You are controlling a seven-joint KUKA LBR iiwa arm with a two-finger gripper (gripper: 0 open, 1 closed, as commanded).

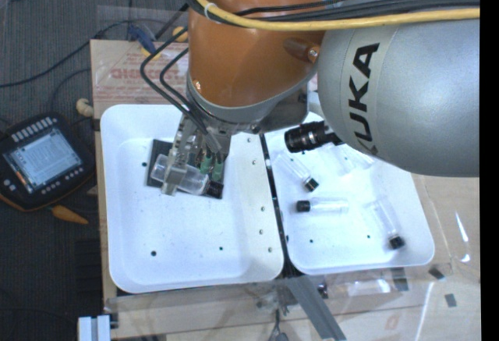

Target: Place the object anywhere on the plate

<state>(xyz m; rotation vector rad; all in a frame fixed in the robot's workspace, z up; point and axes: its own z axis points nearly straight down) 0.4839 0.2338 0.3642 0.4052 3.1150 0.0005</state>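
arm [312,43] overhead | gripper [187,164] on plate [160,154] | possibly gripping clear vial [181,175]

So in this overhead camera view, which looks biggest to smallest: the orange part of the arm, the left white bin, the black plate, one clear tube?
1. Left white bin
2. Orange part of the arm, though it sits nearer the camera, so this order is unsure
3. Black plate, partly hidden
4. Clear tube

Black plate [158,156] in left bin [132,253] partly covered by gripper [185,175], finger state not discernible, far edge of right bin [421,250] hidden under arm [374,58], arm cut off at top and right edges, clear vials [321,207] faint against white.
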